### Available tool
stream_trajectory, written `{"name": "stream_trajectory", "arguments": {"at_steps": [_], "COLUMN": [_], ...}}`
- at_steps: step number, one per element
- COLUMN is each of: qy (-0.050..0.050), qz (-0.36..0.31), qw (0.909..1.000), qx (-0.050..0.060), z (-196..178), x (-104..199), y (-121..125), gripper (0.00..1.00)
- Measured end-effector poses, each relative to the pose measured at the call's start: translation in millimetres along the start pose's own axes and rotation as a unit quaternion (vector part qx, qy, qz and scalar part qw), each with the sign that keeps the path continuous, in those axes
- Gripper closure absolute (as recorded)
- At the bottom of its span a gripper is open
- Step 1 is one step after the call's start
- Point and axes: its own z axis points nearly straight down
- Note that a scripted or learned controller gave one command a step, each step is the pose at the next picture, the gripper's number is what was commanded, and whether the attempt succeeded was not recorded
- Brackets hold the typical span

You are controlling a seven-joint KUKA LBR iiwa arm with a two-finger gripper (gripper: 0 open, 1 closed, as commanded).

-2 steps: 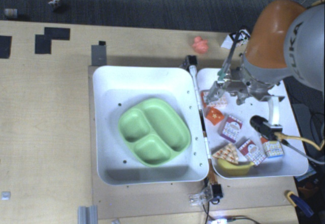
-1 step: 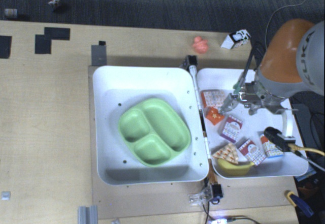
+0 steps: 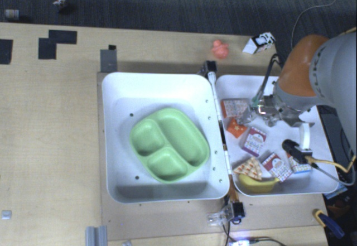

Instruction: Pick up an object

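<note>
No object is yet taken, and the nearest candidate is the red-and-white packet, lying flat in the upper left part of the right bin. The gripper sits low over the bin just to the packet's right. Whether it is open or closed cannot be told from this slant, and nothing is seen held in it. This looks like the approach step (reaching down, not lifting). The next move calls for settling on one item, centring over it, and closing on something thick enough to catch; a flat packet may slip.

Just below the packet lies a small orange piece. Further down the frame are a small red carton and a second carton. At the bin's lower edge a waffle lies touching a banana. The clutter is tight, so neighbours may be nudged.

The left bin, at frame centre, holds a green divided plate, its compartments bare. On the bench above the bins lies a pink object.
</note>
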Motion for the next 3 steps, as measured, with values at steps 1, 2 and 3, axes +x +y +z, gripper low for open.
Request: {"name": "stream_trajectory", "arguments": {"at_steps": [1,2,3], "qy": [0.0,0.0,-0.003], "qz": [-0.001,-0.001,0.002], "qw": [1.0,1.0,1.0], "qx": [-0.003,-0.003,-0.007], "z": [-12,-12,-5], "x": [1,1,10], "y": [2,2,-38], "gripper": [1.0,0.0,0.0]}}
